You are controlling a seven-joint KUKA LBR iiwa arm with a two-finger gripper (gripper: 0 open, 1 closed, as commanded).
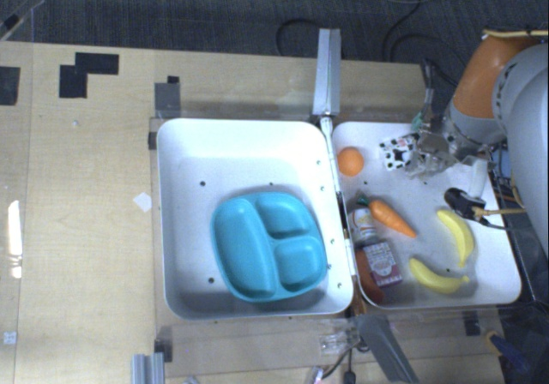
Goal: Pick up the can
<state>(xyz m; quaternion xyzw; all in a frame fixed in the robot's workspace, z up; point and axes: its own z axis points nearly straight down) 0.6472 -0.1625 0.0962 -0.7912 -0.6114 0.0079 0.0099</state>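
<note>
A grey robot arm with an orange band reaches in over the right-hand shallow white bin (506, 284) on the pale wooden tabletop (86, 228), its hand (420, 153) poised above that bin's far end; whether the hand is released or clenched cannot be told from this angle, and nothing can be seen between its tips.

The target, a small dark red metal can with a printed label (378, 264), lies on its side at the bin's near-left corner, hard against the dividing wall. From the hand it sits well apart, toward the camera and slightly to the camera's left. Its long axis appears to run roughly from the far end of the bin to the near end, tilted a little, with the pale top end pointing back toward the hand, though the ends are hard to make out.

An orange carrot (393, 218) lies between hand and can, touching or just beside the can's upper end, while a round orange fruit (350, 161) rests just beside the hand. Two yellow bananas (446, 258) curve beyond the can. In the neighbouring bin sits a blue compartmented plastic plate (268, 245).

The coming reach likely means clearing the carrot.
</note>
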